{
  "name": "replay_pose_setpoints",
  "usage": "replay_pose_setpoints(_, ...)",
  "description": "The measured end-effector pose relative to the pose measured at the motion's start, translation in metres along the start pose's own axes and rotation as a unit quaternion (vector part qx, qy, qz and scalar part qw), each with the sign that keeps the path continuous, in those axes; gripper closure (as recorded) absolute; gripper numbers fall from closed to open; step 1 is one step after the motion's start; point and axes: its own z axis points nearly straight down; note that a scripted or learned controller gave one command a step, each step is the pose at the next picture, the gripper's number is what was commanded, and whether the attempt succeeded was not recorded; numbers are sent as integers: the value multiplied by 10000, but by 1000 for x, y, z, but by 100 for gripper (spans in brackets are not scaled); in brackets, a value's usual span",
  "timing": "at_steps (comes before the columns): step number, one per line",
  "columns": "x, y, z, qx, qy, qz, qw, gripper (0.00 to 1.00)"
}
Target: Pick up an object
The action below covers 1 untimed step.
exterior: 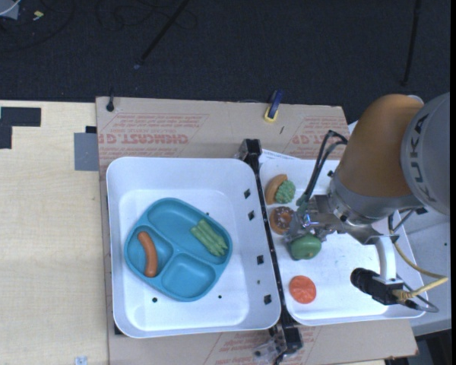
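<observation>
**Arm low over the right bin, green pepper under the hand**

The bench (45, 204) carries two white bins. The arm (387, 158) comes in from the right and hangs over the right bin (342, 310), its grey and orange bulk covering much of that bin's upper half. The left bin (178, 175) holds a blue tray (178, 276) with a sausage (147, 252) in one compartment and green beans (210, 236) in another; none of that is near the arm.

In the right bin lie four small things: a bun with green filling (280, 190) by the divider, a brown round piece (280, 219) just below it, a green pepper (306, 247) and, lower down and apart, a tomato (302, 289).

The hand (313, 225) sits right at the pepper's upper edge, touching or nearly so, with the brown piece just beside it on the left. Whether the hand is apart or together cannot be told; the wrist hides it. The pepper looks like the likeliest target, still resting on the bin floor.

The risks, as I judge them: the pepper is rounded and could roll or squirt sideways if caught off-centre, and the brown piece is close enough to be nudged or pinched along with it.
</observation>
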Motion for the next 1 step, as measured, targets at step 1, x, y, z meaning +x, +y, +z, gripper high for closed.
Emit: replay_pose_setpoints(1, 1, 0, -15, -18, 3, -16, 10000, 100)
